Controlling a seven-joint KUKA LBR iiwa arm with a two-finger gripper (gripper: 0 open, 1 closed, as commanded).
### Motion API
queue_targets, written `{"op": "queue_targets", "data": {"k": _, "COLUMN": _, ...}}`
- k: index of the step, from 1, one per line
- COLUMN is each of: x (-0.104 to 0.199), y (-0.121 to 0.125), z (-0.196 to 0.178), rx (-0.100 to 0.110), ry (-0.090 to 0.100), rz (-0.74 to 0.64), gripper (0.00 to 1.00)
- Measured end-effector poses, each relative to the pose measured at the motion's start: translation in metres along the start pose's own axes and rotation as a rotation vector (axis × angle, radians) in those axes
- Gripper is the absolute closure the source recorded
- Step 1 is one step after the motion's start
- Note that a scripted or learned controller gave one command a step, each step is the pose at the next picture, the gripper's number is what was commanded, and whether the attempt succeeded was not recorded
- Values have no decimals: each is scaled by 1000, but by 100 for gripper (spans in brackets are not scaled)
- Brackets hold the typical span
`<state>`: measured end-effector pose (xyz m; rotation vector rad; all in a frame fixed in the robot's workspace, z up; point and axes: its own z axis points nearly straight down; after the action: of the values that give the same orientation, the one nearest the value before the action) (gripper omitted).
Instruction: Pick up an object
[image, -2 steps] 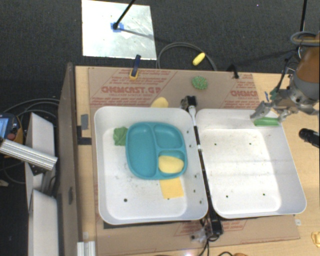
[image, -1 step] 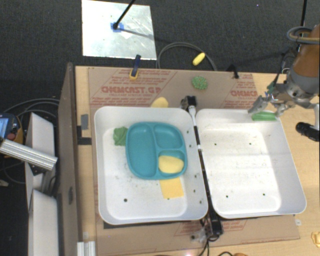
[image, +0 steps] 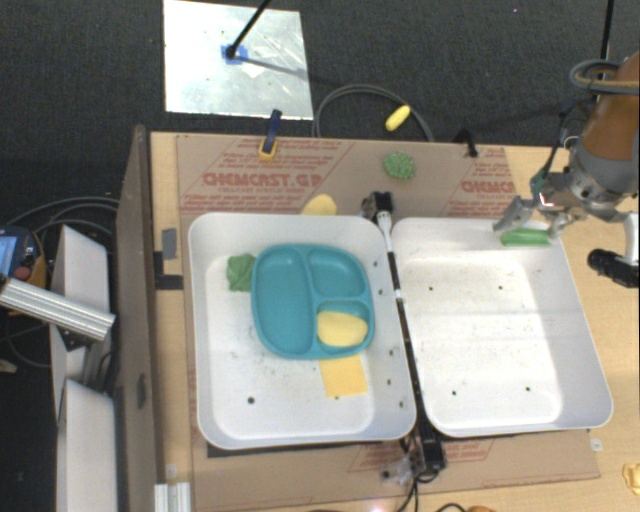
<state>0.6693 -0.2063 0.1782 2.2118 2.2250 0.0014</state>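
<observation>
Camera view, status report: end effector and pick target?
End effector over right bin's far edge. Green object directly beneath it, grasp unconfirmed. Nothing else close by.

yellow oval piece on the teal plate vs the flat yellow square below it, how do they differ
The yellow oval piece is rounded and lies in a compartment of the teal divided plate; the flat yellow square is straight-edged, deeper yellow, and lies on the left white bin floor. Both are yellow.
</observation>
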Motion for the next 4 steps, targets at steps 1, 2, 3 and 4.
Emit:
{"op": "queue_targets", "data": {"k": 1, "x": 7, "y": 0, "z": -4, "rx": 1, "ry": 0, "rz": 1, "gripper": 0}}
{"op": "queue_targets", "data": {"k": 2, "x": 19, "y": -1, "z": 62, "rx": 5, "ry": 2, "rz": 0, "gripper": 0}}
{"op": "queue_targets", "data": {"k": 3, "x": 38, "y": -1, "z": 94, "rx": 3, "ry": 1, "rz": 0, "gripper": 0}}
{"op": "queue_targets", "data": {"k": 4, "x": 37, "y": 1, "z": 81, "rx": -3, "ry": -1, "rz": -2, "gripper": 100}}
